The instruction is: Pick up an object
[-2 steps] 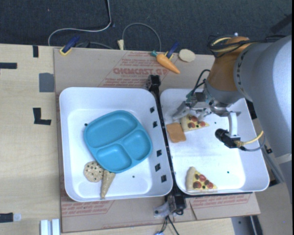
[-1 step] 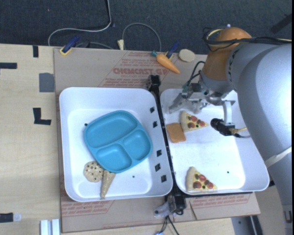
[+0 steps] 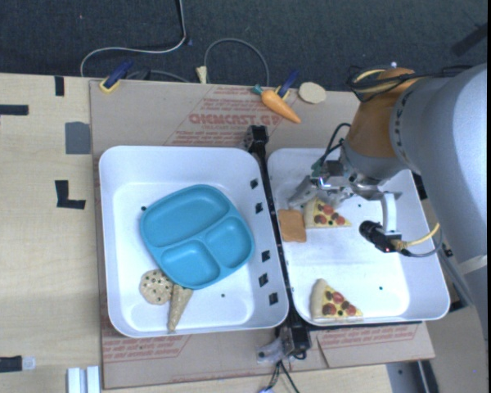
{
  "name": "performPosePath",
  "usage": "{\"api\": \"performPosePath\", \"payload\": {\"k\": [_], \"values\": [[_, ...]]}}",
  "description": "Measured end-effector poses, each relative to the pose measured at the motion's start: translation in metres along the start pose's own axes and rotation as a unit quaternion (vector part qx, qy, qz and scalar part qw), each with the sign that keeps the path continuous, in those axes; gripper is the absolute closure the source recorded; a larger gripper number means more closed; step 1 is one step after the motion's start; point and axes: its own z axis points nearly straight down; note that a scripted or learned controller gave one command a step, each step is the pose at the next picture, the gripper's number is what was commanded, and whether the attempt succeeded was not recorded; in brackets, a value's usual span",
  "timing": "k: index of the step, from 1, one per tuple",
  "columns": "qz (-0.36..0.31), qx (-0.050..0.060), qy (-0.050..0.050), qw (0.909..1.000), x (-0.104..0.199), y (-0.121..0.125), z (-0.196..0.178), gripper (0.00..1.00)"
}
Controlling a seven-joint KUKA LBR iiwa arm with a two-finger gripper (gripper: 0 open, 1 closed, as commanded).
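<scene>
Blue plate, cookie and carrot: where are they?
Blue plate (image 3: 198,234): camera view, on the middle divider.
Cookie (image 3: 155,286): camera view, on its speckled top.
Carrot (image 3: 280,107): camera view, on its orange body.

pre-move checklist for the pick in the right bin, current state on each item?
1. Target under the tool: gripper hangs over the upper pizza slice in the right bin. Ok.
2. Finger state: cannot tell, the wrist hides it.
3. Object held: nothing seen between the fingers. Not ok yet.
4. Neighbour clearance: a tan cracker lies right beside the slice, near the divider. Not ok, may be knocked.
5. Alternative target: a second pizza slice lies apart near the bin's front edge. Ok.
6. Left bin: blue plate, cookie and cone lie away from the arm. Ok.
</scene>
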Motion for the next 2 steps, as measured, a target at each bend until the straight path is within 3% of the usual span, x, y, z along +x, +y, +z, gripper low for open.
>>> {"api": "performPosePath", "payload": {"k": [1, 2], "values": [[0.0, -0.001, 0.001, 1.0, -0.033, -0.013, -0.001, 0.0], [-0.003, 0.0, 0.001, 1.0, 0.01, 0.038, 0.001, 0.0]]}}
